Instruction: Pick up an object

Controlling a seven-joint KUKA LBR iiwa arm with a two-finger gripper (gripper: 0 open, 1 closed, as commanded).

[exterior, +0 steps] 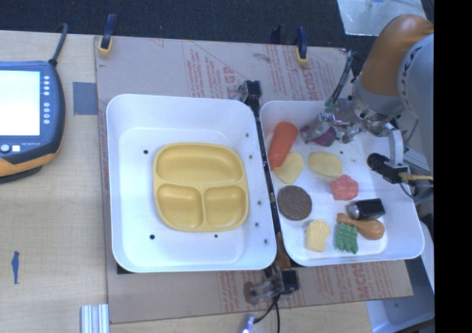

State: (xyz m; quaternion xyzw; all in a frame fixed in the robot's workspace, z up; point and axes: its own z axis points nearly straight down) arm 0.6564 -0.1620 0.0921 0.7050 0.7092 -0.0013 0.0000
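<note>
Cardboard covers the table (pixel 184 66) under two white bins. Your gripper (pixel 330 130) hangs low over the far end of the right bin (pixel 402 250), at a dark purplish item (pixel 321 133); whether it is apart or together cannot be told. You appear to be in the reach step; next, confirm a hold before lifting. Your arm (pixel 394 51) bends in from the right. An orange carrot (pixel 282 144) and yellow pieces lie nearby.

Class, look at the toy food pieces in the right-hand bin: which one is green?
The green toy vegetable at the bin's near edge, between the yellow corn piece and the orange-brown drumstick. All other pieces are orange, yellow, pink or brown.
</note>
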